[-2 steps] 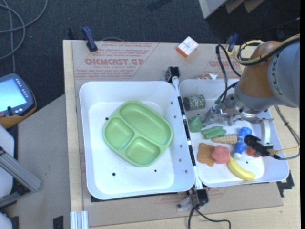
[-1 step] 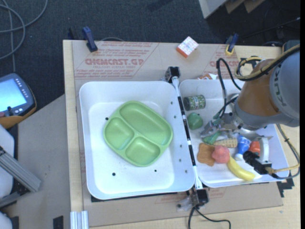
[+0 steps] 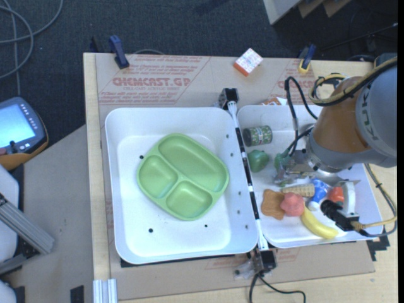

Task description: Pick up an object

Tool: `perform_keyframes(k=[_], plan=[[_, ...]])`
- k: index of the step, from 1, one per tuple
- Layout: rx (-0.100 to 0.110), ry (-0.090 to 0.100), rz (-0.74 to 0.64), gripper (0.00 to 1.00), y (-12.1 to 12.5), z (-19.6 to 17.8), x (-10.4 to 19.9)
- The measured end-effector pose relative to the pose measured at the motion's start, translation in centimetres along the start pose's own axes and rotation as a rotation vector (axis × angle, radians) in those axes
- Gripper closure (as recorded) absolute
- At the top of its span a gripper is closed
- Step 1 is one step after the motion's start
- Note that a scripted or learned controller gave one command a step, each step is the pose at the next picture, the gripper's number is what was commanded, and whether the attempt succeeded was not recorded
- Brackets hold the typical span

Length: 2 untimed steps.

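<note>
Dark carpet surrounds the counter [image 3: 158, 81]. Over the right bin [image 3: 278, 115], the end effector [image 3: 291, 169] hangs beside toy food [image 3: 291, 204]; its finger state cannot be told. Left bin [image 3: 120, 169] holds a green tray [image 3: 183, 175].

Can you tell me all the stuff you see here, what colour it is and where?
plate: one, green, three sections, in left bin
can: one, green, top of right bin
pepper: one, green, below the can
banana: one, yellow, bottom of right bin
pink toy: one, beside the banana
orange toy: one, left of pink toy
small box: one, orange and white, on bench above bins
clamps: two, blue, bench's far edge
arm: one, grey and orange, over right bin
tool: one, low among the toys
</note>
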<state>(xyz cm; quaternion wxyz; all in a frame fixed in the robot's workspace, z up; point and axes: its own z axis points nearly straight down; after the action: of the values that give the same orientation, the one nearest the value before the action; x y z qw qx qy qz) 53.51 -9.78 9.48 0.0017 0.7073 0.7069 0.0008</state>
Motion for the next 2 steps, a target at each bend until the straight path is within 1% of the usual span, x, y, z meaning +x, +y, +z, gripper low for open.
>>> perform_keyframes(k=[1,2], plan=[[-0.017,-0.005,-0.002,1.00,5.1,-14.6,-2.6],[0.005,0.005,-0.010,1.00,4.8,-13.4,7.4]])
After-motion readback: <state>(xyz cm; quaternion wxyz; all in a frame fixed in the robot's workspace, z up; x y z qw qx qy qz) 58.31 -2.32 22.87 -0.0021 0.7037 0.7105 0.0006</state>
